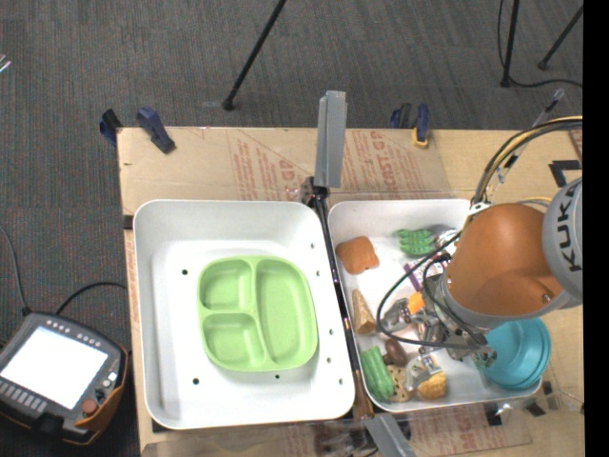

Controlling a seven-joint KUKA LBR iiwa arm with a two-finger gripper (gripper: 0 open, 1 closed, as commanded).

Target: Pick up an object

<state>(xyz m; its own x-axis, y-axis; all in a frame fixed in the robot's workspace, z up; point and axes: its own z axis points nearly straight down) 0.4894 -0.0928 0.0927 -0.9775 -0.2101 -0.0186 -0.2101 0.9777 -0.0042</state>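
Grey carpet surrounded the desk [190, 155]. Low in the right bin [381, 212], the jaws [430, 341] sat over toy food; whether they were open or closed could not be told. A corn cob [377, 373] lay at seven o'clock. A good grasp probably needed a straight descent onto one piece.

Grey arm [576, 246], orange band, black "KUK" lettering, looping black and yellow cables

bins [152, 255] – 2 | green tray [257, 312] – 1 (three compartments) | teal bowl [521, 355] – 1
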